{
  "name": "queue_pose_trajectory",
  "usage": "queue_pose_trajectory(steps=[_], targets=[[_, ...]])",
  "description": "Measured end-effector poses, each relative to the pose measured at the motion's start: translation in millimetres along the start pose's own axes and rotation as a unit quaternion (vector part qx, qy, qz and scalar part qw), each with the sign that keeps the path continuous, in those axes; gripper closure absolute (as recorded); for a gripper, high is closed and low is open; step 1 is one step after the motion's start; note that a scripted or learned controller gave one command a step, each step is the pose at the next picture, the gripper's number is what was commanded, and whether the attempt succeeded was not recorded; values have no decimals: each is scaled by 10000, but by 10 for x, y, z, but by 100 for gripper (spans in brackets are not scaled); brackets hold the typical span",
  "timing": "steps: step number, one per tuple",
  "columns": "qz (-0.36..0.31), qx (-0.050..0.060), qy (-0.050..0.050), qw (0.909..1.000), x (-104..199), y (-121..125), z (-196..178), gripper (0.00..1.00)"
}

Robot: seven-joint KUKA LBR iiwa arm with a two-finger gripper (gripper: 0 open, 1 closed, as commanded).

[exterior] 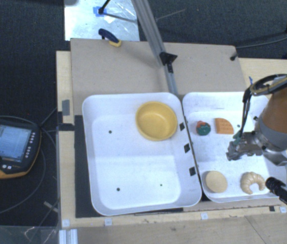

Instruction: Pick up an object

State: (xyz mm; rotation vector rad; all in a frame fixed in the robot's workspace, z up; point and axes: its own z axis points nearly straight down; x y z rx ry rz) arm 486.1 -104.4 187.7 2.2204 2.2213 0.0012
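With my end effector (236,152) over the middle of the right bin (212,99), grip state unclear to me, I would aim squarely down on the croissant (252,181) near its front edge.

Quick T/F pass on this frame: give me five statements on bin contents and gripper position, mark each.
1. The round yellow bowl sits in the left white bin. True.
2. The pale croissant-shaped toy lies in the left bin. False: it lies in the right white bin, near its front right corner.
3. The gripper is over the right bin. True.
4. The orange ridged square piece is between the gripper's fingers. False: it lies apart from the gripper, beside the small red and green round toy.
5. The round beige bun-like piece is inside the yellow bowl. False: it lies on the right bin's floor, left of the croissant.
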Motion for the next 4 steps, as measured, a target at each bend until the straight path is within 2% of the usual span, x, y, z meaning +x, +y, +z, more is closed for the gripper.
queue_pose_trajectory(steps=[1, 3, 4], targets=[[-1, -19, -3, 10000, 0, 11, -507, 100], [-27, 6, 6, 10000, 1088, 135, -301, 100], [-26, 4, 7, 10000, 1607, 116, -302, 100]])
